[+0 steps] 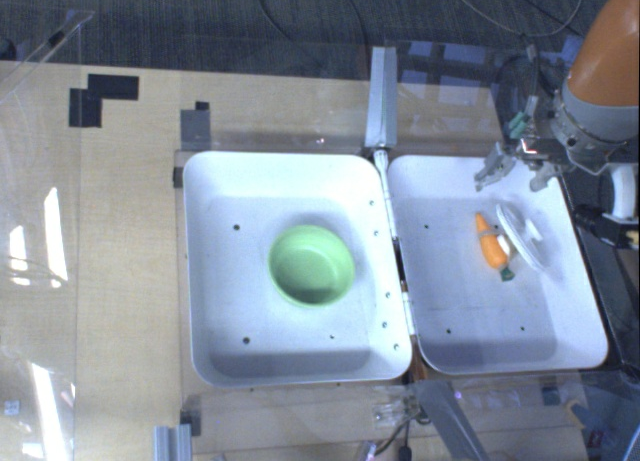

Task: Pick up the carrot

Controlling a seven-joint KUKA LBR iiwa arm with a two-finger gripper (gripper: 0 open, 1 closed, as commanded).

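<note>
Carrot in rt bin, long axis near-far, green end nearest.

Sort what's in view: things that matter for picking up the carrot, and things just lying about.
For the job:
carrot, in the right bin
gripper, open, above that bin

Lying about:
green bowl in the left bin
clear object beside the carrot

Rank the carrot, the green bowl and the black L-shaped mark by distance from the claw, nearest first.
1. carrot, in the right bin, just below the claw.
2. green bowl, middle of the left bin.
3. black L-shaped mark, far left on the bench.
</note>
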